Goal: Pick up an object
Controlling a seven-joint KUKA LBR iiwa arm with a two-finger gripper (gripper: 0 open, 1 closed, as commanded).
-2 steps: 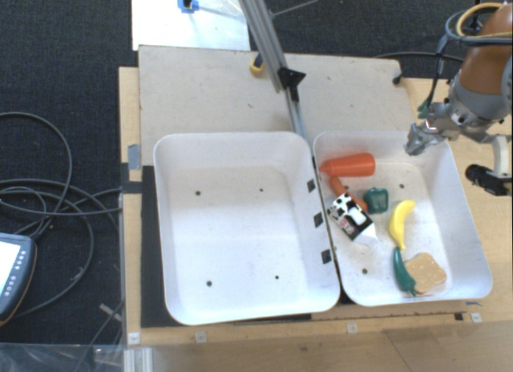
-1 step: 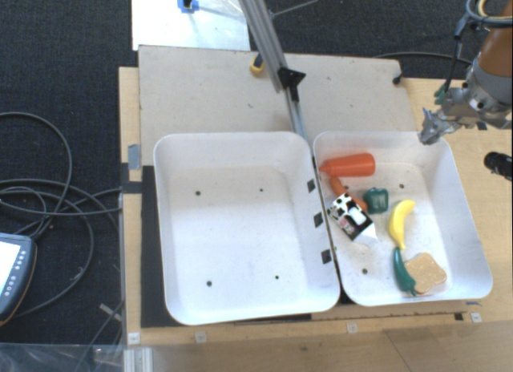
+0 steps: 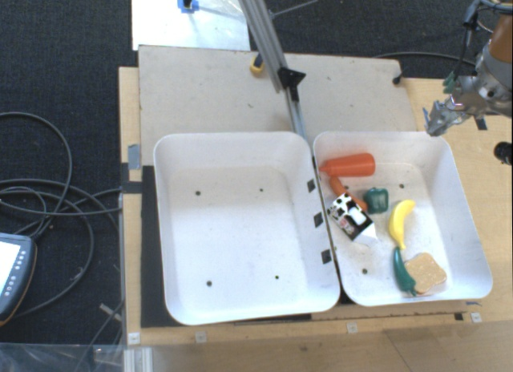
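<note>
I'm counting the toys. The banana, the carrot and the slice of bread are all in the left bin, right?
Not quite. The banana, the carrot and the slice of bread are all in the right bin, not the left bin. The camera view shows this.

No text, label or number is showing legibly; the black-and-white carton [image 3: 352,216] is bearing only an unreadable pattern.

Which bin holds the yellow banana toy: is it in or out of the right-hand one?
In. The banana lies on the floor of the right bin, inside its rim, beside the green block.
</note>
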